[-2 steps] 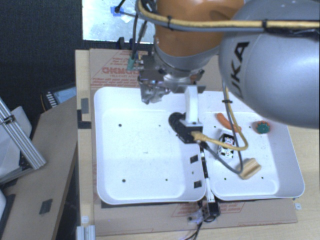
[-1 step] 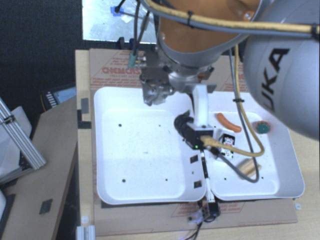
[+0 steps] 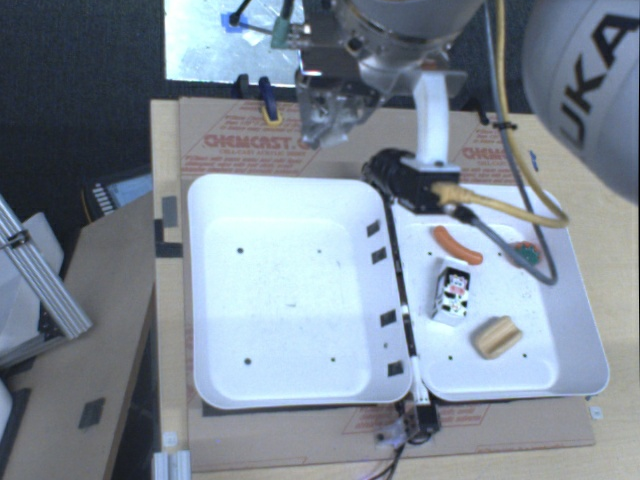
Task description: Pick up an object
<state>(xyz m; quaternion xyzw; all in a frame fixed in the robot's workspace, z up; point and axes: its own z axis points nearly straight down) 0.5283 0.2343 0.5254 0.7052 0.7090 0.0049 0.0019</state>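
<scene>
2 white bins sit side by side; the right bin (image 3: 575, 368) holds a sausage (image 3: 457, 245), a small carton (image 3: 452, 296) and a tan block (image 3: 497, 336). The gripper (image 3: 330, 118) hangs above the far edge, away from them. This looks like the approach step: it must next swing over 1 item and descend.

A robotics lab: KUKA arm (image 3: 590, 68), white bins (image 3: 290, 288).

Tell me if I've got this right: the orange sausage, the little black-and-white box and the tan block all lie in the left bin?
Not quite. The camera view shows the orange sausage, the black-and-white box and the tan block all lying in the right bin, not the left.
</scene>
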